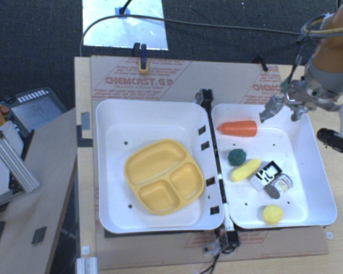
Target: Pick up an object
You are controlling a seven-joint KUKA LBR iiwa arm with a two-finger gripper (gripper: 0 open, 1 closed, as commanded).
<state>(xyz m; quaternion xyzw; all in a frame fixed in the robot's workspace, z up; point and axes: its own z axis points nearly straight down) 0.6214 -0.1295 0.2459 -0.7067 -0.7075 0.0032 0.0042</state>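
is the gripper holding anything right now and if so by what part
Nothing. The grey two-finger gripper hangs open above the right white bin's far edge.

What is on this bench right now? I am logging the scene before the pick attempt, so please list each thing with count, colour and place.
Shallow plastic bins: two, white, side by side on the bench.
Divided plastic plate: one, yellow, in the left bin.
Toy carrot: one, orange, top of the right bin.
Small round ball: one, dark green, below the carrot.
Banana-shaped toy: one, yellow, beside the green ball.
Small patterned block: one, black and white, right of the banana.
Small can: one, silvery, touching the block.
Lemon-like toy: one, yellow, bottom of the right bin.
Gripper: one, grey, over the right bin's upper right corner.
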